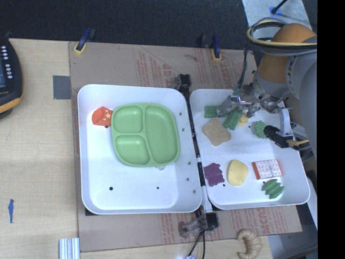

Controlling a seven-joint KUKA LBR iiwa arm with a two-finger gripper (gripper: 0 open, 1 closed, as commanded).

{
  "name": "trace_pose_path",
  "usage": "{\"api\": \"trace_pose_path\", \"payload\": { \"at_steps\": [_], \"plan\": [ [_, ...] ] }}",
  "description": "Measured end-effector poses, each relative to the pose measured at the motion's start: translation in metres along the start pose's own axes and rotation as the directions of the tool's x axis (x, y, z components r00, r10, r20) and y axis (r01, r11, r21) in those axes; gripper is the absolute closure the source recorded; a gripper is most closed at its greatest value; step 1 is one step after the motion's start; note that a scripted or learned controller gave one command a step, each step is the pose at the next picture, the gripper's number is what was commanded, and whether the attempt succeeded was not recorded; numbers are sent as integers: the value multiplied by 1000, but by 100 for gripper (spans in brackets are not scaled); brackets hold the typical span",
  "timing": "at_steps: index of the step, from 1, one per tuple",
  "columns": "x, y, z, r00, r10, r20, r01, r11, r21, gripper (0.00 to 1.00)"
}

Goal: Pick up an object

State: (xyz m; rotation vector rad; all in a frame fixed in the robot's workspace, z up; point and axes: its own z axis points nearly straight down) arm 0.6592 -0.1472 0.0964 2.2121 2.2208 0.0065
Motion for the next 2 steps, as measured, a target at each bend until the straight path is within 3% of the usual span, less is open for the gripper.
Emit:
{"api": "trace_pose_path", "payload": {
  "at_steps": [1,2],
  "plan": [
    [-2,1,-12,1000,-4,5,4,1000,0,100],
    [90,-9,-101,1000,-6,-4,6,1000,4,100]
  ]
}}
